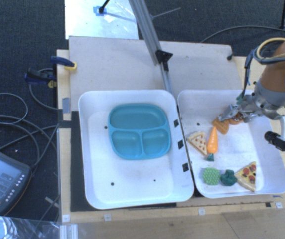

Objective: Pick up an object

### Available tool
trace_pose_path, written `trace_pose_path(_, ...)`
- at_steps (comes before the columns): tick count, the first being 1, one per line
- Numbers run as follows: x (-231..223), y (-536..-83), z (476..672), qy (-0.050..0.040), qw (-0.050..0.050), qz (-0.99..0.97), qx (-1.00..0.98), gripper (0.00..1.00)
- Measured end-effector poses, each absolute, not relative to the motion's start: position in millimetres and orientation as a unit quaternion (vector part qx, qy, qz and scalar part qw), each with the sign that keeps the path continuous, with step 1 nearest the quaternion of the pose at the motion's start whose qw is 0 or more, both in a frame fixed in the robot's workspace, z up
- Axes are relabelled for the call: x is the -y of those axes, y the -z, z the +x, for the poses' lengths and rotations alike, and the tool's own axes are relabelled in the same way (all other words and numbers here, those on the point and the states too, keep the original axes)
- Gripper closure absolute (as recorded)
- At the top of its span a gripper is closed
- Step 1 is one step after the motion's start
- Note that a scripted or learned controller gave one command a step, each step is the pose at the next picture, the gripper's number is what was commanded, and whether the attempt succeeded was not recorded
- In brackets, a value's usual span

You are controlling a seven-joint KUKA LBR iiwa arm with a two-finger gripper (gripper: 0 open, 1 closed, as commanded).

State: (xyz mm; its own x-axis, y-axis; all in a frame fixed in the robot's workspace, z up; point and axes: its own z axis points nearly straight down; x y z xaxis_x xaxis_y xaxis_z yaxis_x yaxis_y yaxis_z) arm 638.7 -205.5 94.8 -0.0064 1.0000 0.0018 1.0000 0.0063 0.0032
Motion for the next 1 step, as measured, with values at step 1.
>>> trace_pose_path(1,206.7,-110.2,641.1,-0.0028,0.005,0.703,-0.711,1.00)
